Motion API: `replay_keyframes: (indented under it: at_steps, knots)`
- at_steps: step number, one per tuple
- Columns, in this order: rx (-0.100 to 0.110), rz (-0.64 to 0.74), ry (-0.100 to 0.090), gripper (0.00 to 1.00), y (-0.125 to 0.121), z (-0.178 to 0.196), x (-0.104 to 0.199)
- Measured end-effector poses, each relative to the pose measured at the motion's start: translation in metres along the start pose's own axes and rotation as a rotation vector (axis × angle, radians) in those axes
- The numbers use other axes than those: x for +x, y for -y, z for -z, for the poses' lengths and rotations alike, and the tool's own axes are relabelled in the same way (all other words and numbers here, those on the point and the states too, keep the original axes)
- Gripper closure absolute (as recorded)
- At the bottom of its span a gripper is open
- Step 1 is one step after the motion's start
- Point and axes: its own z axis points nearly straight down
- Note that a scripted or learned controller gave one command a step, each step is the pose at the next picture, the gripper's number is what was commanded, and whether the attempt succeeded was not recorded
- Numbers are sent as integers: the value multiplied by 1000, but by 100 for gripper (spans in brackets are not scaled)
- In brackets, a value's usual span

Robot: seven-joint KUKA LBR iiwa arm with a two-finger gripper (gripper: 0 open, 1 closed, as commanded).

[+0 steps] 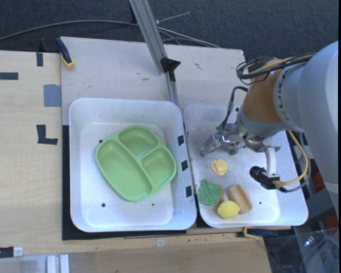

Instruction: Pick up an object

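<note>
Here is the grey arm with its orange band, reaching into the right-hand shallow white plastic bin [290, 209], and the tool [219, 144] hangs low over that bin's upper middle. Whether it is released or clenched, I cannot tell; nothing visible sits in its grip.

The candidates lie in that same bin: a small pale yellow crinkled piece [219, 166] just below the tool, then, toward the bin's near edge, a green leafy soft-looking piece [209, 193], a tan bun-shaped toy [239, 198] and a smooth, round yellow lemon-like toy [228, 210], those three bunched and touching.

Risks, as I judge them: the pale piece is small and lumpy, so a descent slightly off could nudge it away or close on air. Going for the cluster could catch two at once, and the glossy lemon may squirt out.

The left-hand bin [79, 118] beside it carries a light green three-compartment plastic plate [135, 162], matte and smooth.
</note>
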Motion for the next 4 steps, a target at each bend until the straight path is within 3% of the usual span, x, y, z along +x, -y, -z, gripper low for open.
replay_keyframes:
  at_steps: [1, 4]
  knots:
    - [1, 2, -2, 100, 0, 11, 1]
    - [-5, 1, -1, 100, -24, 177, -5]
